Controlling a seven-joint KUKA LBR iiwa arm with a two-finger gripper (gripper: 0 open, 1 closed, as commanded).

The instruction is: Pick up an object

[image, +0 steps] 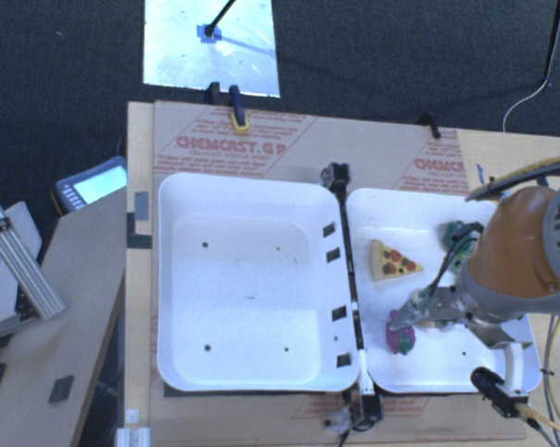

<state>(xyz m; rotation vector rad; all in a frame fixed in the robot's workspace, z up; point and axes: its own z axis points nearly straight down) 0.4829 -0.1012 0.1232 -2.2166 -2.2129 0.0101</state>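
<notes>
Flat wedge-shaped toy pizza slice (393, 262) lies beside a lumpy purple toy (401, 336); hand (407, 318) hovers low over it, grip unclear.

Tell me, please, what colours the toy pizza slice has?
Yellow with red spots, in the camera view: the pizza slice in the right bin.

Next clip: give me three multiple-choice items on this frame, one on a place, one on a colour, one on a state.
1. The pizza slice lies in:
A. the left bin
B. the right bin
C. the cardboard

2. The toy by the gripper is mostly:
A. purple
B. yellow
C. blue

3. The purple toy is:
A. lifted above the bin
B. hanging over the rim
C. resting on the bin floor

Answers: 1 B, it lies right of the divider. 2 A, a purple body with a green bit. 3 C, it sits on the white floor just below the gripper.
</notes>
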